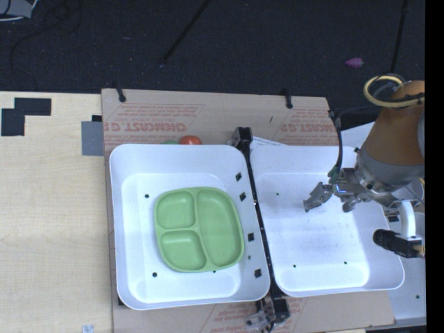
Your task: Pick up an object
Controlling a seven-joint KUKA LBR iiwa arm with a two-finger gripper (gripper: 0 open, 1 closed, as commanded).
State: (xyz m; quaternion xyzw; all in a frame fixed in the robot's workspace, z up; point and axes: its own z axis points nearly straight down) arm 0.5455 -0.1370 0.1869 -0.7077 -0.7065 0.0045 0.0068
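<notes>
Over the right bin (388, 272) the gripper (318, 198) hangs, spread wide, nothing between its fingers. Only candidate, a green divided plate (199, 229), sits in the left bin (132, 255). Pick not started.

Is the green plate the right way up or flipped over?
Right way up: the green plate lies flat in the left bin, its three hollow compartments facing up.

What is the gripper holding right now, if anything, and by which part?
Nothing is visibly held. The two-finger gripper hangs over the right white bin with no object between its fingers; the green divided plate lies in the left white bin.
</notes>
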